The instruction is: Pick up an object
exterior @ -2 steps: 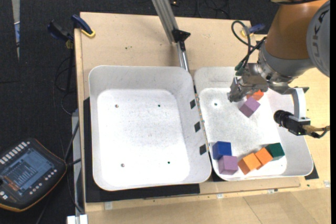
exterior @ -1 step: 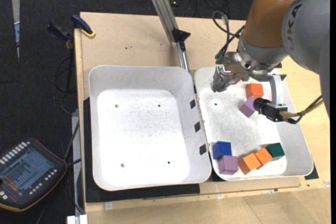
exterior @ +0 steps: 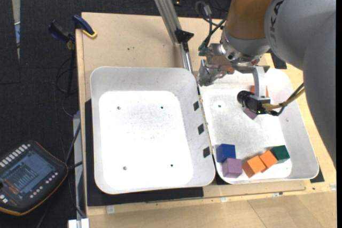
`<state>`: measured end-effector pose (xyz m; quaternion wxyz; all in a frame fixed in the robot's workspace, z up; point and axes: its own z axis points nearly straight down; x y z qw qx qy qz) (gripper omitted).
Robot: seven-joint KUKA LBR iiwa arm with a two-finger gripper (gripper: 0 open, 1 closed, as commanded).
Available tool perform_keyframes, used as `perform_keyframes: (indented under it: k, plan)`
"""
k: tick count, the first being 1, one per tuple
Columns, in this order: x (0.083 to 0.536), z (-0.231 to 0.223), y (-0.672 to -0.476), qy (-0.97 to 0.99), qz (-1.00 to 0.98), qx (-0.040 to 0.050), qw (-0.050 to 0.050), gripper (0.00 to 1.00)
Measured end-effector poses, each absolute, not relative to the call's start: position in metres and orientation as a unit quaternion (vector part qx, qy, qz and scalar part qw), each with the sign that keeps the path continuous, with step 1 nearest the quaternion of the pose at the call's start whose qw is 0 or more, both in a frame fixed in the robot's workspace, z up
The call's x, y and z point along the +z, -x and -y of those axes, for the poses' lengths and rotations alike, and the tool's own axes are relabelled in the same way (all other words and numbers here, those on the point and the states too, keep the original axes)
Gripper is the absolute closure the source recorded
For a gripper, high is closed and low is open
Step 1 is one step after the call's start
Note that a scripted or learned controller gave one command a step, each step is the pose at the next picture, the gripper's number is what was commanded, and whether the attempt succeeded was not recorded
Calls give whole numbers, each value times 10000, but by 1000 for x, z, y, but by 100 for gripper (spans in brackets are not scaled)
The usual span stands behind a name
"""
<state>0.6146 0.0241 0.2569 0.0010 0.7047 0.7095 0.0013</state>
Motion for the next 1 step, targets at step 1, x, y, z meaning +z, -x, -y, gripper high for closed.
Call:
perform_keyframes:
  k: [1]
  plan:
    - [242, -71, -650, -7045, -7097, 11, 12, 100]
